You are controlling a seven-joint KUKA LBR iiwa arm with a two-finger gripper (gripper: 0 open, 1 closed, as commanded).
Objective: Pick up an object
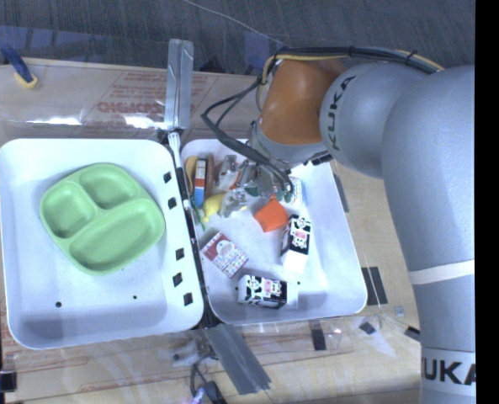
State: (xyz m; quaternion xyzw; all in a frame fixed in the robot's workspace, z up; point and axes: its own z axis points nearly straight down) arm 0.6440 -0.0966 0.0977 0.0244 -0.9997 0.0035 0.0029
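Orange is what sits nearest my pincer (251, 185): an orange block (271, 215) lying in the right bin (337, 225), just below and to the right of where my wrist comes down over the back of the pile. Whether my pincer stands apart or together, I cannot tell; the wrist and a tangle of cables cover it, and nothing shows plainly clamped in it.

The block lies tilted, one corner toward the bin's middle, with no strong long axis, so it should take a grip from nearly any angle. By my judgement it is the likeliest pick: to reach it I would need to shift toward the front of the bin and a little to the right.

Left of my pincer, against the wall between the bins, there is a yellow piece (210, 204) and a thin upright packet (200, 178), both crowded and harder to get around. Further forward lie a small cow-print carton (297, 241), its long axis running front to back, a second cow-print carton (262, 290) lying crosswise near the front wall, and a red-and-white patterned packet (223, 254) lying flat.

The left bin (13, 225) holds a green divided plate (103, 216), well apart from my reach.

I judge the pick not yet made.
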